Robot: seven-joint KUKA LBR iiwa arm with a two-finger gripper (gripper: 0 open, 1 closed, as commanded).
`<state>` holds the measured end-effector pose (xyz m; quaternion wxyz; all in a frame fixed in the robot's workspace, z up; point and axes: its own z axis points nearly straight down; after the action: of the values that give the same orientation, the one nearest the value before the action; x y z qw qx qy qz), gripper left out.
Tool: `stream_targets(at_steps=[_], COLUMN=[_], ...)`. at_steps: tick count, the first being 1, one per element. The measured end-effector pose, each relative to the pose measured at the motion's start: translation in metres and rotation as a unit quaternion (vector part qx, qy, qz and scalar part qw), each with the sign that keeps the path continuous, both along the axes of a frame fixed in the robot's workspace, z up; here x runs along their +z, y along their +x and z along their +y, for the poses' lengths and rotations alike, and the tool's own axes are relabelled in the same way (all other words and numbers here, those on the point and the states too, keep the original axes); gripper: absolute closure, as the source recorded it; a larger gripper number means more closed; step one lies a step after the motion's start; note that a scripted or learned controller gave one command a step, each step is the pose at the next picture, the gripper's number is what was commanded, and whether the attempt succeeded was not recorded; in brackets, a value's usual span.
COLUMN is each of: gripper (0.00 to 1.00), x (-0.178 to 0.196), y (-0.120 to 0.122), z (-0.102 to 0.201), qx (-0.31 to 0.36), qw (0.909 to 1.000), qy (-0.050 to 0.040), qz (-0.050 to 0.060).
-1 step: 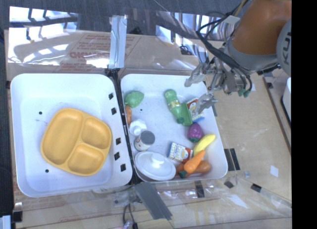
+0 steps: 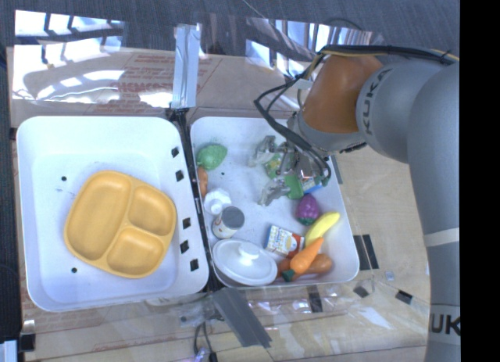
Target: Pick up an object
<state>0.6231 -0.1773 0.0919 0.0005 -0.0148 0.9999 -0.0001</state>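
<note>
Fingers (image 2: 264, 152) spread apart over right bin (image 2: 234, 130), gripper (image 2: 269, 171) touching a green toy (image 2: 291, 187), nothing visibly clamped between them.

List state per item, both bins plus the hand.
Yellow tray: flat in the left bin, compartments up.
Hand: low in the right bin, over a green item.
Green toy: lying by the divider.
Purple toy: lying near the right wall.
Banana: lying, tilted.
Carrot: lying at the front.
White bowl: front corner; upright or inverted unclear.
Small carton: lying flat.
</note>
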Motion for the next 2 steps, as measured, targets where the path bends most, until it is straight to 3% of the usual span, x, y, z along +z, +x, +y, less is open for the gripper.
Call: stream_targets(at_steps=[1, 2], gripper=[1.0, 1.0], x=[0.012, 0.077], y=[0.002, 0.036], z=[0.002, -0.033], qx=[0.004, -0.013], qw=[1.0, 0.9999], qy=[-0.0005, -0.0013], qz=[-0.003, -0.004])
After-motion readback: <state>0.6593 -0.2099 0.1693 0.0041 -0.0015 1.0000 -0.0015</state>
